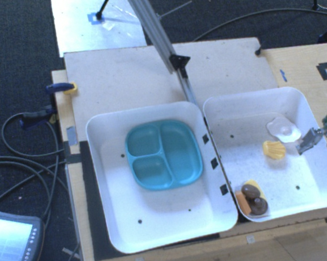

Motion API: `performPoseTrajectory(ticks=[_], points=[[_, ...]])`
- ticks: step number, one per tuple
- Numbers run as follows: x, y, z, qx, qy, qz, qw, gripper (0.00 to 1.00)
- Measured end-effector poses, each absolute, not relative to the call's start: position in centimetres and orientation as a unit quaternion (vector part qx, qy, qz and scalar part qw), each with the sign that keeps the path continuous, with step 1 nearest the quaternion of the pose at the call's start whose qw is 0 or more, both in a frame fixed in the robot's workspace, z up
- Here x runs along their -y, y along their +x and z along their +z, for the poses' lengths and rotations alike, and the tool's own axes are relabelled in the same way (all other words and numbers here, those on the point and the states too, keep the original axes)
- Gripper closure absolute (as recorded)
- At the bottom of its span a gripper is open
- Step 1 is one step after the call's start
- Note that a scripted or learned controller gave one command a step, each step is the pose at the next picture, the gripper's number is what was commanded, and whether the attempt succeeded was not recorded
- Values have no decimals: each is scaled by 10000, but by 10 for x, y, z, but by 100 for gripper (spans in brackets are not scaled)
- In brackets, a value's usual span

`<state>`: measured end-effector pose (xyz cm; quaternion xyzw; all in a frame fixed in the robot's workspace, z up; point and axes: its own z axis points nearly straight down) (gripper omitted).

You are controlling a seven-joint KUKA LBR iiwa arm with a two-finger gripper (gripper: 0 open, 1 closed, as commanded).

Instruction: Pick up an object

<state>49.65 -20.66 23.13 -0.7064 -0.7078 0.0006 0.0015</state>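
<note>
While viewed from above: two bins were seen side by side.
Gripper [307, 141]: positioned at right bin's [315, 116] right edge; finger state could not be told.
Left bin [107, 183]: a teal divided plate [163, 154] was held.

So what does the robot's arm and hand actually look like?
Little of it shows at the view's right edge: a slim grey metal hand with finger-like tips, joined to a darker grey block. Thin dark cables run up beside it.
</note>
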Motion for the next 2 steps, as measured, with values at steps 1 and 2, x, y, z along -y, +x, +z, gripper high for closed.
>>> performPoseTrajectory(ticks=[1, 2], points=[[210, 502, 171, 7072, -7070, 8, 17, 0], [205, 504, 128, 7073, -7069, 4, 15, 0]])
